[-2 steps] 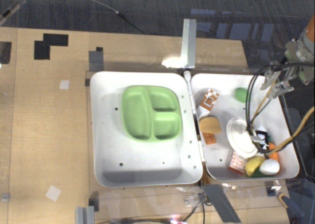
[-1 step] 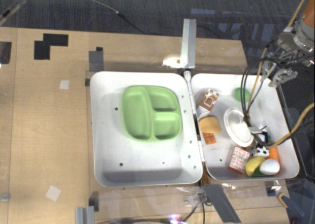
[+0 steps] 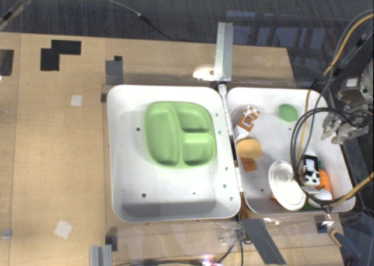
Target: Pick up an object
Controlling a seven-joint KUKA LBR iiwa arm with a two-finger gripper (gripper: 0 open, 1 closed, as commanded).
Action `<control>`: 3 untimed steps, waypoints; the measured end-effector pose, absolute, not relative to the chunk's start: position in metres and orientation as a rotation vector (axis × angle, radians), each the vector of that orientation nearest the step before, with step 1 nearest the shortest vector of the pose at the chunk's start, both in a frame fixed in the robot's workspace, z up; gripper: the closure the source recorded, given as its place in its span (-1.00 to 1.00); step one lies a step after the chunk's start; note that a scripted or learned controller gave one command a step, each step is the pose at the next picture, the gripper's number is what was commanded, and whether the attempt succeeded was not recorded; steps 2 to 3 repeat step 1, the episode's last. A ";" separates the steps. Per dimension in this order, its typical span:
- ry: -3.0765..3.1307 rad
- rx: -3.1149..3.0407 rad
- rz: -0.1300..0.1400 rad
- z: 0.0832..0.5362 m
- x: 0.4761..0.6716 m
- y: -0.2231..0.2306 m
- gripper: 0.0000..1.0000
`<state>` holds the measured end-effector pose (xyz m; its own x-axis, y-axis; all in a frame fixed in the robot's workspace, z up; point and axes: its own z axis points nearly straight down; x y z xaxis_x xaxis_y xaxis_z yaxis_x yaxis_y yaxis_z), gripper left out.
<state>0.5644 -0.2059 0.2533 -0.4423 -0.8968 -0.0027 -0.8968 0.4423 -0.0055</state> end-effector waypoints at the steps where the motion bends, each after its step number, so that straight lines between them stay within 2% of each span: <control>1: 2.455 -1.954 -0.003 0.186 0.513 -0.190 1.00; 3: 2.455 -1.954 -0.003 0.186 0.513 -0.190 1.00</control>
